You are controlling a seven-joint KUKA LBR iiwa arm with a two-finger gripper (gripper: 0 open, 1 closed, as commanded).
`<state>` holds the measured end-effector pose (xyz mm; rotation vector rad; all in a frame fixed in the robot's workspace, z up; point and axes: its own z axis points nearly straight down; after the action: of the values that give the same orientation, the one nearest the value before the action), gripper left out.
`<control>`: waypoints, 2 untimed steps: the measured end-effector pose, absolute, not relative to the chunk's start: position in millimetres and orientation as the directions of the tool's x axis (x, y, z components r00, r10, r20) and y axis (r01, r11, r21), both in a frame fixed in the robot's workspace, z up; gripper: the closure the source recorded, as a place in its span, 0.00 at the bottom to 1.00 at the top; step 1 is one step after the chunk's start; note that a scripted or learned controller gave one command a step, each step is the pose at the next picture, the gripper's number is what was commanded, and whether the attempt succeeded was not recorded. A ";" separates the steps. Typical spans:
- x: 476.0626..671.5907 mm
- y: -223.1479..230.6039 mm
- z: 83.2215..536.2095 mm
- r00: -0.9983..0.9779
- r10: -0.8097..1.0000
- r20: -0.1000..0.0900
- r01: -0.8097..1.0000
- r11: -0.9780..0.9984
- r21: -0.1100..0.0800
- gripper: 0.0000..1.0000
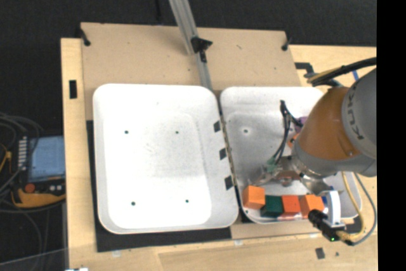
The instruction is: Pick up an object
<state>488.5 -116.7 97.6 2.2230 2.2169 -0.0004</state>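
The right bin (250, 112) holds a row of small blocks along its near edge: an orange block (255, 196), a dark green block (274, 205), two more orange blocks (293, 204) (313, 202) and a blue and white piece (333, 202). My gripper (280, 174) hangs low over the right bin, just behind this row and above the orange and green blocks. The orange-banded wrist (323, 133) hides most of it. I see no object lifted off the bin floor.
The left bin (155, 155) lies beside the right one, sharing a middle wall with black clips (224, 152). A slanted metal pole (181, 3) rises behind the bins. Cables and a blue device (47, 158) sit off the bench at left.
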 end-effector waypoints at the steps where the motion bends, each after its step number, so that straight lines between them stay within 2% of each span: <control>1: 489.8 -116.8 109.0 0.011 1.000 0.000 1.000 -0.011 0.006 1.00; 2: 489.9 -117.5 151.7 -0.001 1.000 -0.001 1.000 0.001 0.006 1.00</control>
<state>489.9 -117.5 151.7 2.2170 2.2193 0.0054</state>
